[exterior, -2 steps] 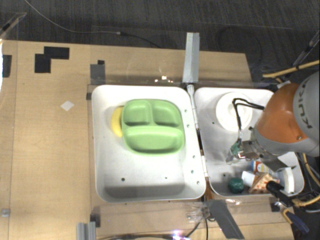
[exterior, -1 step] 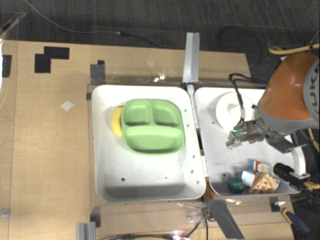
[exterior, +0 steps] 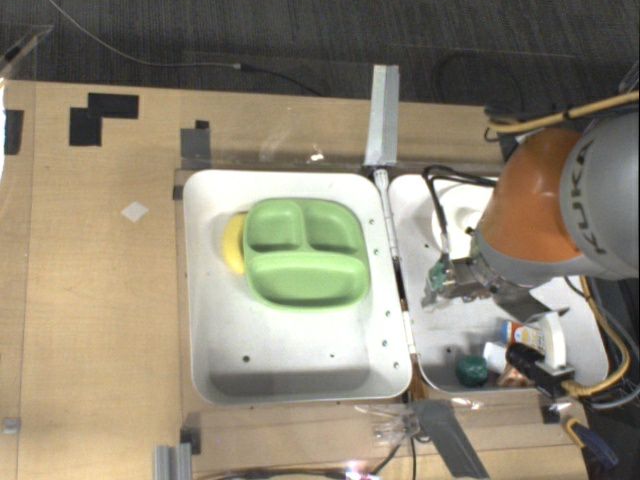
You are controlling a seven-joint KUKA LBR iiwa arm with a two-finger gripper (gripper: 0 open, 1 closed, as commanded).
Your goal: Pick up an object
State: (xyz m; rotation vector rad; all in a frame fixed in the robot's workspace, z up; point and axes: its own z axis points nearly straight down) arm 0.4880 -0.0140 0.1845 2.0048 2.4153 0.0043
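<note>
Two white bins side by side on wooden bench (exterior: 90,298). Left bin (exterior: 215,348): green divided tray (exterior: 303,252) lying flat near upper middle, yellow thing (exterior: 233,244) tucked under its left edge, mostly hidden. Right bin (exterior: 432,348): dark green ball-like thing (exterior: 472,370) near bottom edge, white bottle (exterior: 535,340) with blue and red markings just right of it, small brownish bit beside them, too small to identify. Grey arm with orange band (exterior: 535,213) reaching over right bin from the right. Gripper (exterior: 447,280) low over upper-middle of right bin, well apart from ball and bottle. Nothing seen between its tips; spread or pressed together — cannot tell.
</note>
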